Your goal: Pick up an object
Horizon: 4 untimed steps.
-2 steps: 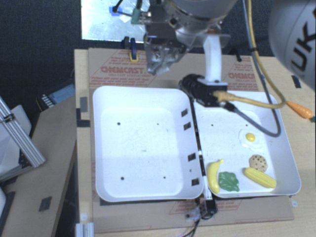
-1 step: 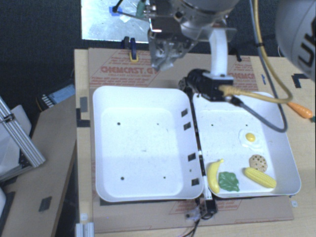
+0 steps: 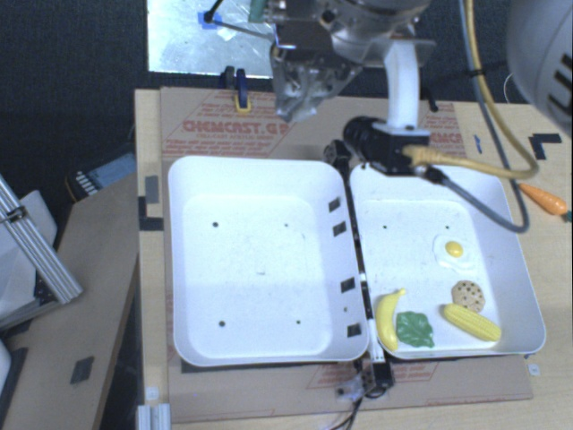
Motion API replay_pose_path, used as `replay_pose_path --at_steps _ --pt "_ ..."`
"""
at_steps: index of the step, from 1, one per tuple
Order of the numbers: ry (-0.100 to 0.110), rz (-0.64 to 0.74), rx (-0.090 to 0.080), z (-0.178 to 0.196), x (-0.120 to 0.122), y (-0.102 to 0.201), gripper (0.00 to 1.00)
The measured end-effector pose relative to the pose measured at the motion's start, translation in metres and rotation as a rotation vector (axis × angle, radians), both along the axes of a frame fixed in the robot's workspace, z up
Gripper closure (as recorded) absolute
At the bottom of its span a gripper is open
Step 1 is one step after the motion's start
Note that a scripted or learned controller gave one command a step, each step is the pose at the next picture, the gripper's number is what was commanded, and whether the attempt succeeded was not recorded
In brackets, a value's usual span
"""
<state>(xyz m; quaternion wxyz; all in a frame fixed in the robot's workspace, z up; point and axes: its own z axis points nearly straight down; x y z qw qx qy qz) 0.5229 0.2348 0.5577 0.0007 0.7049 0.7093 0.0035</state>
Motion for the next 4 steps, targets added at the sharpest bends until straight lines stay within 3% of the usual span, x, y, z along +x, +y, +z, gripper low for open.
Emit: replay_pose_path --at_steps 1,2,3,4 --pt "0.001 0.0 -0.001 0.0 0.0 0.0 0.0" --pt "-0.002 0.001 0.001 0.011 0.0 0.0 1.0" --pt "-0.001 0.001 0.001 0.011 0.0 0.0 0.0" --pt "-0.003 0.003 0.003 0.022 0.0 0.0 1.0"
